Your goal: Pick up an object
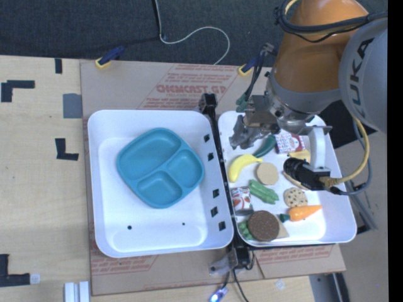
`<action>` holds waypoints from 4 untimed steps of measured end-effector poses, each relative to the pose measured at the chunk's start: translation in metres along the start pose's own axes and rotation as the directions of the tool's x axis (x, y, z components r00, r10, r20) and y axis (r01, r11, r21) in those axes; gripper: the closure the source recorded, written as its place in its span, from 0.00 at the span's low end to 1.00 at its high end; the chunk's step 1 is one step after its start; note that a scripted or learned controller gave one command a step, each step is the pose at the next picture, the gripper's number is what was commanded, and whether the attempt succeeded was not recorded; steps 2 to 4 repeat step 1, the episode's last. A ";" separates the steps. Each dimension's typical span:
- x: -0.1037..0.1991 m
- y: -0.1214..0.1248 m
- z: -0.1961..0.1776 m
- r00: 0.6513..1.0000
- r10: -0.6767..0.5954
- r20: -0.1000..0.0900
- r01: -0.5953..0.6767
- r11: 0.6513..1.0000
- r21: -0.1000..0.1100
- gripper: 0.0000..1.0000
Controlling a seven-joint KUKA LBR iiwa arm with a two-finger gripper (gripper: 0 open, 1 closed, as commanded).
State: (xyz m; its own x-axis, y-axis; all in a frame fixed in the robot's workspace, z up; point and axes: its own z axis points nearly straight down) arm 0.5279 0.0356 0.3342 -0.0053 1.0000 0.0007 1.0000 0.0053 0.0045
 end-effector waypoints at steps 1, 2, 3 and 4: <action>0.046 -0.013 -0.075 1.000 -0.003 -0.002 0.003 1.000 -0.002 1.00; 0.046 -0.013 -0.075 1.000 -0.003 -0.002 0.003 1.000 -0.002 1.00; 0.046 -0.013 -0.075 1.000 -0.003 -0.002 0.003 1.000 -0.002 1.00; 0.046 -0.013 -0.075 1.000 -0.003 -0.002 0.003 1.000 -0.002 1.00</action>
